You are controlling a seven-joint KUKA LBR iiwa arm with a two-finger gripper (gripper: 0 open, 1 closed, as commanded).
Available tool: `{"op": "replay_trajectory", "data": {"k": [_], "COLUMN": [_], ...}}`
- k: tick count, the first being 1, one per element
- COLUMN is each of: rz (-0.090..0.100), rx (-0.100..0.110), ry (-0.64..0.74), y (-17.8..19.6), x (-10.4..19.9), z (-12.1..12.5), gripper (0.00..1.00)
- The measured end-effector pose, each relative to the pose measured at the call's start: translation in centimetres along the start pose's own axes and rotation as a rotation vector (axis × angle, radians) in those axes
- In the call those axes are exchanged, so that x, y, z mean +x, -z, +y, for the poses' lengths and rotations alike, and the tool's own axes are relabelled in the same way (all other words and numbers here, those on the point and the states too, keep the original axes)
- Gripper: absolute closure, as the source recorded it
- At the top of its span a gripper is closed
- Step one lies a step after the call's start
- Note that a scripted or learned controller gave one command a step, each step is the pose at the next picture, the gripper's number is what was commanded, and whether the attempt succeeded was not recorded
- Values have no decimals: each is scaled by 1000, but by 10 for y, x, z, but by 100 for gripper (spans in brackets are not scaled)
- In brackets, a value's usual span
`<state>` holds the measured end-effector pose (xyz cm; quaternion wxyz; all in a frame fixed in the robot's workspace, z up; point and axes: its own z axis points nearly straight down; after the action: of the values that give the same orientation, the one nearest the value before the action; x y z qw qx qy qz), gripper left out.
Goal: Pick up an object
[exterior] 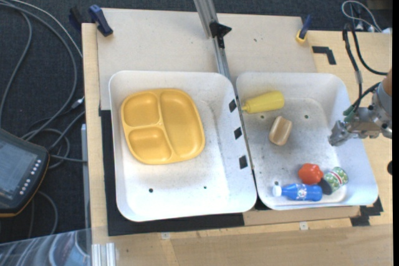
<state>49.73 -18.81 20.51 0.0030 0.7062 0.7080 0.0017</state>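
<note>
Nothing has been picked up yet, by the look of it: the pincer (340,134) sits at the right rim of the right bin (312,87), and whether it is spread or closed I cannot tell from this slant, though nothing shows in its grip. The candidates all lie in that bin, a yellow bottle (263,102) and a tan cylinder (280,130) near the top, and a red ball (310,173), a blue bottle (300,192) and a small striped ball (336,179) clustered at the lower edge, while the left bin (181,196) holds a yellow divided plate (162,126). The whole job remains: choosing one piece, coming down over it, closing and lifting.

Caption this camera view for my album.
Robot gripper at the right bin's edge; yellow tray in the left bin.
</note>
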Motion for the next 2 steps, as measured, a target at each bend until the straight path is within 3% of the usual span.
{"op": "replay_trajectory", "data": {"k": [1,2], "rz": [-2,4], "rx": [-3,8], "ry": [-1,4], "y": [64,51], "x": [-1,44], "z": [-1,17], "gripper": [100,100]}}
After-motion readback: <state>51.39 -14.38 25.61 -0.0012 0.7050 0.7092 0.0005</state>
